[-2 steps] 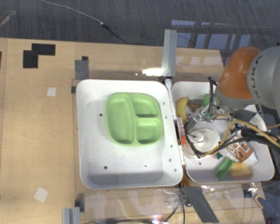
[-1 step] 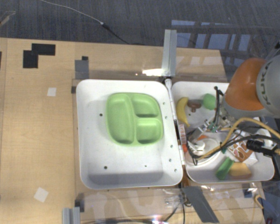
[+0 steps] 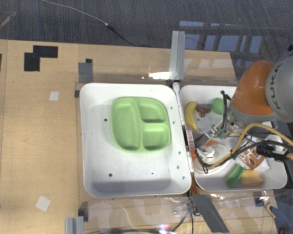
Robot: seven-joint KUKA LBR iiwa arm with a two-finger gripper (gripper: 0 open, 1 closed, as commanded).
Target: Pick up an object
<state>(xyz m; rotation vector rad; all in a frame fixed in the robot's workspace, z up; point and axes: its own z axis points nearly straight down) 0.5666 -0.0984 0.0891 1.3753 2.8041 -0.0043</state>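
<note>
Nearest the camera, bench (image 3: 34, 179), bare wood with small pale squares. Left bin (image 3: 95, 179) holds a green divided plate (image 3: 139, 123), three compartments, sitting flat around the middle. Right bin (image 3: 278, 182) is cluttered: at its near edge a green block (image 3: 234, 176) leans beside a tan rounded item (image 3: 251, 178); behind them a brown-and-white packet (image 3: 251, 159). Yellow and black cables loop across the bin's middle, over a white round piece (image 3: 206, 152). Further back, a banana (image 3: 190, 116) lies along the left wall, a small brown object (image 3: 203, 109) just beside it, a green ball (image 3: 218, 106) next to that. Gripper (image 3: 219, 130) sits low inside the right bin, near the banana and ball; its opening can't be made out and no object is visibly between the fingers. Arm (image 3: 283, 89) with orange band reaches in from the right, over the bin's far half.
</note>
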